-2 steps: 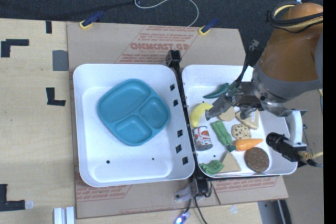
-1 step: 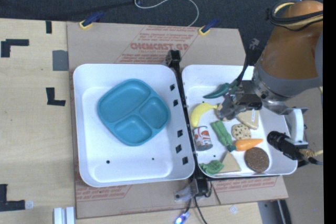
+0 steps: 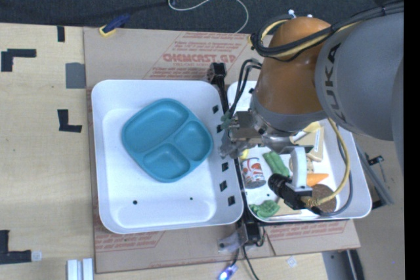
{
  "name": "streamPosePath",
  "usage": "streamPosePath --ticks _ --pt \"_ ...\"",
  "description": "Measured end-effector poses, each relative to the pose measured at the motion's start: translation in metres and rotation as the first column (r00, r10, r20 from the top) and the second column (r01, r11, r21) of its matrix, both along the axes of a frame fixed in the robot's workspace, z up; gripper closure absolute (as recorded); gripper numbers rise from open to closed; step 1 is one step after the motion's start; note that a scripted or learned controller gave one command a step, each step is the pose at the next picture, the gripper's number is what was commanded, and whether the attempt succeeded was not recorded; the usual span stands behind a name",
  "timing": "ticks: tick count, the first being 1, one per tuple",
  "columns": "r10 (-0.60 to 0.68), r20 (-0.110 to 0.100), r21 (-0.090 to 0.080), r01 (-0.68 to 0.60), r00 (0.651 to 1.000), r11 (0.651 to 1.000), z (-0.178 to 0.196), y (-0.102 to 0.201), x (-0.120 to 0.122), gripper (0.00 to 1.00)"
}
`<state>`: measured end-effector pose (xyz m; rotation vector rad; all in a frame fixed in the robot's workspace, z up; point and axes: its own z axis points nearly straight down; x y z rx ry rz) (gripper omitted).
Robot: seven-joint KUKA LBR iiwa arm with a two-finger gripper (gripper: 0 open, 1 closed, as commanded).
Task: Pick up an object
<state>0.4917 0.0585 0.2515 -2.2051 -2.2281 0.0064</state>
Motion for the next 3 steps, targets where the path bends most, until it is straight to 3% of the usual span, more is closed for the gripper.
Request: streamPosePath --ticks 1,2,3 --pt "-0.001 0.01 0.001 0.0 1.0 1.0 0.057 0.065 -0.009 1.0" --pt "-0.008 0.025 0.003 0.008 1.0 1.0 0.224 0.055 0.008 1.0" --pt "-0.012 -0.003 -0.005 0.012 1.0 1.0 0.126 0.036 -0.008 1.0"
